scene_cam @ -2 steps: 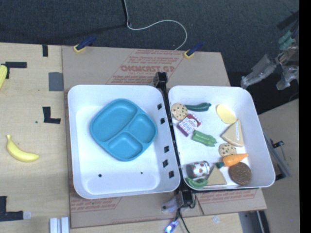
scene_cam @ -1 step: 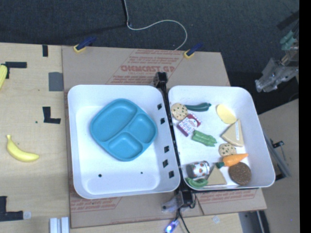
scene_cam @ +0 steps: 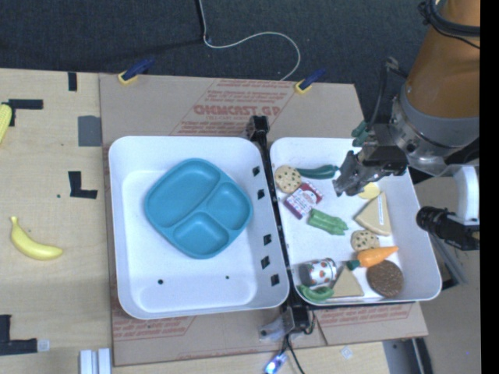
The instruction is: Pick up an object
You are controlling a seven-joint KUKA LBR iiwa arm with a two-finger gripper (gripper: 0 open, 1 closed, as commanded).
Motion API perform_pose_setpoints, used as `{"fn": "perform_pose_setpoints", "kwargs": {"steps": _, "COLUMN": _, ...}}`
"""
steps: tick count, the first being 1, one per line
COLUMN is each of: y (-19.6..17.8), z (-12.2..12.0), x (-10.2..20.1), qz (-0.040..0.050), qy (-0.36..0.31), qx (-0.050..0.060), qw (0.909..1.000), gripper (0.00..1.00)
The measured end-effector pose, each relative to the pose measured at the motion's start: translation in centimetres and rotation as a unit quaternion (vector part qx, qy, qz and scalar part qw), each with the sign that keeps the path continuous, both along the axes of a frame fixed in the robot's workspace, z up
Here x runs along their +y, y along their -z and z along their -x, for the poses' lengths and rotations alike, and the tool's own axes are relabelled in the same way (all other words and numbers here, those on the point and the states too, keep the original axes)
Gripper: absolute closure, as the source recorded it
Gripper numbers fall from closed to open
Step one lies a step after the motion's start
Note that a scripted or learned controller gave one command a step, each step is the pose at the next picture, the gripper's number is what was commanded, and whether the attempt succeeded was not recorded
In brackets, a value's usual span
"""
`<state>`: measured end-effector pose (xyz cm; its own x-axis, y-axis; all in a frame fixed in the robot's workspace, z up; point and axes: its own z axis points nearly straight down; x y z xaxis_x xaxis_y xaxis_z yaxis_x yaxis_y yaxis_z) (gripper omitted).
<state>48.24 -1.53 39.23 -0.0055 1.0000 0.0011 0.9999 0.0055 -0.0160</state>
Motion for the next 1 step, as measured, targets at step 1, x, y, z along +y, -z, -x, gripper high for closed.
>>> {"fn": "perform_pose_setpoints", "kwargs": {"steps": 1, "y": -3.02, "z": -0.12, "x": 6.08, "qz": 0.0, "qy": -0.001, "qx": -0.008, "qw": 1.0, "gripper": 1.0}}
